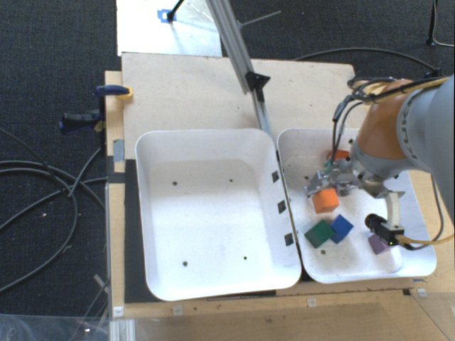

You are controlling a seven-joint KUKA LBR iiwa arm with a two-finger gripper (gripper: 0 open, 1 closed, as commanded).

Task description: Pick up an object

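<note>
Orange block sitting in the right bin, right under the gripper, touching or nearly so. Can't tell whether the gripper is open or closed, or whether it has hold of anything, since the wrist covers most of it. Right bin also holding a green block and a blue block side by side below the orange one, plus a purple block off to the right, partly behind a black cable fitting. Sliver of something orange-red poking out behind the arm, too hidden to name. Left bin just beside, rims touching. Arm cut off at the right edge.
</note>
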